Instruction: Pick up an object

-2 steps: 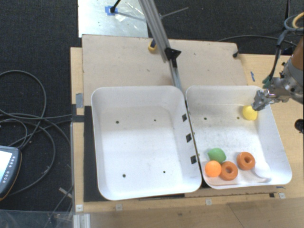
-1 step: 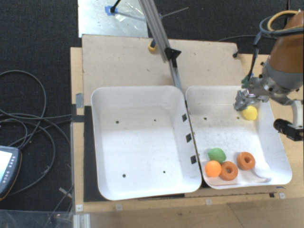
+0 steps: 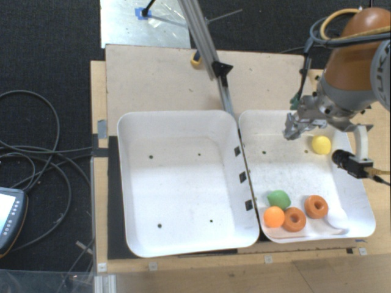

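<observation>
One fixed camera hangs above the plywood bench [image 3: 159,81], angled down, far enough back to take in both shallow white plastic bins [image 3: 183,182] whole.

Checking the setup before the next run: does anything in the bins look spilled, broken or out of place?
Nothing stands out. The yellow ball, green piece, orange ball and two orange rings all lie inside the right bin.

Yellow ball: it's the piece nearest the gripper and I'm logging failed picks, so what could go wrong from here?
1. The yellow ball is round and may roll off when the gripper touches it.
2. It lies near the right bin's far wall, leaving little room.
</observation>
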Motion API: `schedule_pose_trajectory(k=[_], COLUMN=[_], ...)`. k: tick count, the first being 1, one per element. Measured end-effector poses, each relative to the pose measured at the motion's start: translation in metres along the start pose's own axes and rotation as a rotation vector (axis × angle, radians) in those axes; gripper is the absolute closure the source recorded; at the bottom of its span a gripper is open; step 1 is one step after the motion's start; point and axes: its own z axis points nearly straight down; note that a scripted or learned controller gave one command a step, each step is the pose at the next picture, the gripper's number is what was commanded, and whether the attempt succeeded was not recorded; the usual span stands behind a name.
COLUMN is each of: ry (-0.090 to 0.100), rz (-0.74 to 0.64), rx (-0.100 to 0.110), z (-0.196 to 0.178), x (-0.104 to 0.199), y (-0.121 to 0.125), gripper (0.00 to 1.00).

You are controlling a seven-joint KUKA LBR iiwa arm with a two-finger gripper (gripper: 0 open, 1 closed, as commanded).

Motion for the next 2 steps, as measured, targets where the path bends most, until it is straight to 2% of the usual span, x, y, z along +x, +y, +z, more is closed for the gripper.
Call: schedule_pose_trajectory(k=[1, 2], ry=[0.001, 0.001], rz=[0.0, -0.001], rx=[0.001, 0.0], z=[0.012, 0.005], x=[0.048, 0.101], y=[0.008, 0.011], gripper=[1.0, 1.0])
